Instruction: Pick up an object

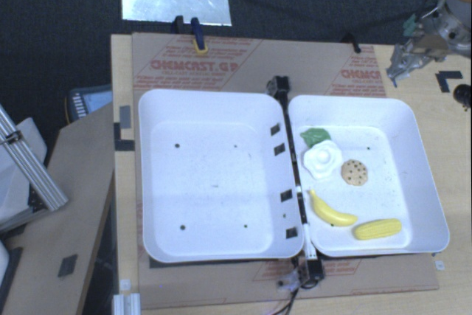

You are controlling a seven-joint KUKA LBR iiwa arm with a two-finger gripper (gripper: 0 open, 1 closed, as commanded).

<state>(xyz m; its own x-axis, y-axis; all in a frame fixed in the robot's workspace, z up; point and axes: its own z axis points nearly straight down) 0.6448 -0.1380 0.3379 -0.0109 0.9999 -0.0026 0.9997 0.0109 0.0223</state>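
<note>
Camera view, single frame. Gripper [404,68] sits at upper right, above the bench beyond the right bin's [424,181] far corner, well apart from its contents; finger state cannot be told at this size. Right bin holds five items in its left half: green leaf [316,136], white fried egg [323,159] touching it, cookie [355,172] just beside the egg, banana [331,211], corn cob [377,229]. Left bin [158,158] adjoins the right one.

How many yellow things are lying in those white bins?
2, both in the right bin: a banana near its left wall, and a corn cob just right of it, along the front wall. Nothing seems hidden.
</note>
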